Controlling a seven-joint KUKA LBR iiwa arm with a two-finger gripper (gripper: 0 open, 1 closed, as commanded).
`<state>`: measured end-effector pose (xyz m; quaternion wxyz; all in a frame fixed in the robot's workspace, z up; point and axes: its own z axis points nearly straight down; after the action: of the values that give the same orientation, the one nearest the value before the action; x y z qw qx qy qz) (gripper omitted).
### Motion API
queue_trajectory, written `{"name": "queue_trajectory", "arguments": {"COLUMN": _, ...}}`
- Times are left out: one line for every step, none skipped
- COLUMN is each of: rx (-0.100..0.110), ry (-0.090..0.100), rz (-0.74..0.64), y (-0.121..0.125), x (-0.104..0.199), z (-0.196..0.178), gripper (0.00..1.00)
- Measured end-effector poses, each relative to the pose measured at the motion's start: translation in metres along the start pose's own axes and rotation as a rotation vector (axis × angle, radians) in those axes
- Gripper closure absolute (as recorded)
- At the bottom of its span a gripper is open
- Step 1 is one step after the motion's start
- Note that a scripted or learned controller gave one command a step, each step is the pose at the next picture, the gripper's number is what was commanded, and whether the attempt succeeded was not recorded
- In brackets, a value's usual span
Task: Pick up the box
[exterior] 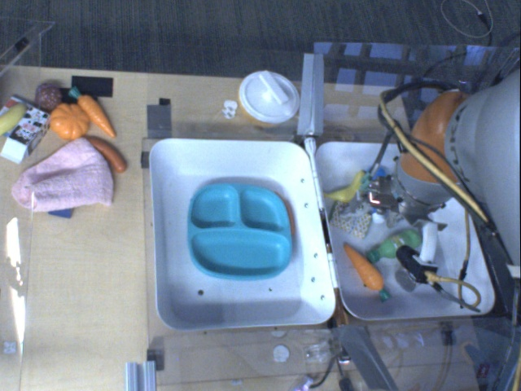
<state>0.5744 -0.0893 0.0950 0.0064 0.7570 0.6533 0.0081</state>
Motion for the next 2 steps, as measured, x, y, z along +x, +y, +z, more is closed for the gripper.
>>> {"name": "queue_trajectory", "arguments": {"rx": -0.011, "ry": -0.006, "rz": -0.046, "y": -0.013, "x": 0.002, "z": -0.001, "gripper": 0.0}}
{"name": "queue_trajectory", "arguments": {"rx": -0.014, "ry": -0.001, "rz": -0.05, "y": -0.012, "x": 0.005, "z": -0.013, "gripper": 1.0}}
